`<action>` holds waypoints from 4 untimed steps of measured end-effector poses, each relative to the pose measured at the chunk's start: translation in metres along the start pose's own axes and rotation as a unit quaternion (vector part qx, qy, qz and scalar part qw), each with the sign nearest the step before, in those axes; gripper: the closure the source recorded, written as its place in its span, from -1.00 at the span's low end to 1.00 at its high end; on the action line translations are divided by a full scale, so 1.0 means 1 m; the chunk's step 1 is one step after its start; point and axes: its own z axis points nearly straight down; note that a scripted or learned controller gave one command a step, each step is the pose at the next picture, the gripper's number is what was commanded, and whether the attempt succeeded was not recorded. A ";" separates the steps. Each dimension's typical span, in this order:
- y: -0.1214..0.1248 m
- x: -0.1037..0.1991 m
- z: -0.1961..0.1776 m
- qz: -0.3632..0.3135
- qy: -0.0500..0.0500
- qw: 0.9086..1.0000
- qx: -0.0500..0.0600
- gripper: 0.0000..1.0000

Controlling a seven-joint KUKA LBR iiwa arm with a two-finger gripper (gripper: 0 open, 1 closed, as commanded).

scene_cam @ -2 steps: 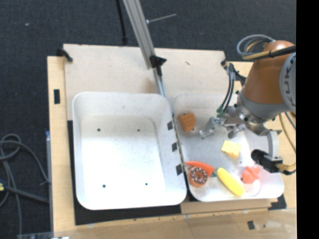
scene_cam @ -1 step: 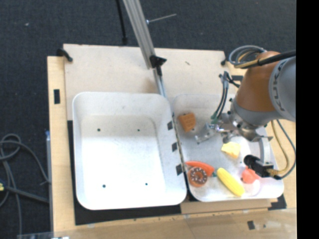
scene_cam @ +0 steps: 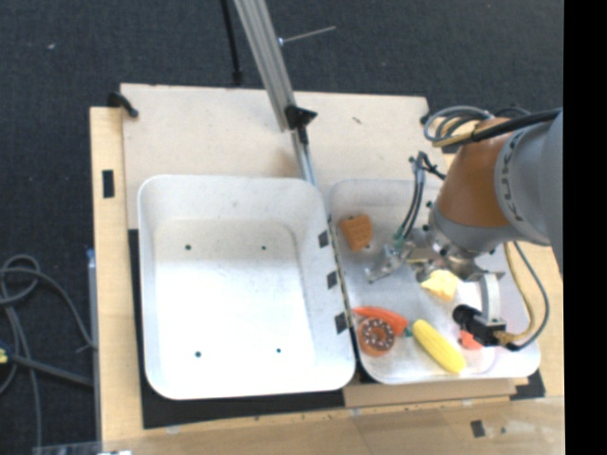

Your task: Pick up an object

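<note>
In the right bin lie several small items. A brown cube-like piece sits near the bin's far left side. A chocolate donut and an orange carrot rest at the near left. A yellow corn cob lies at the near edge, with a pale yellow piece behind it and a red and pink item to its right. My gripper hangs low over the middle of this bin, just right of the brown piece and above the carrot. Nothing visible is in its grasp.
The left bin is a large white tray beside the right one. A slanted metal pole rises from the bench behind the bins. Cables trail along the arm's wrist and over the right bin's right side.
</note>
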 end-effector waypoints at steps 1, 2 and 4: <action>0.002 0.001 -0.014 0.003 0.002 1.000 -0.004 1.00; 0.007 -0.003 -0.058 -0.001 0.001 1.000 -0.004 1.00; 0.016 -0.007 -0.175 -0.004 0.001 1.000 -0.005 1.00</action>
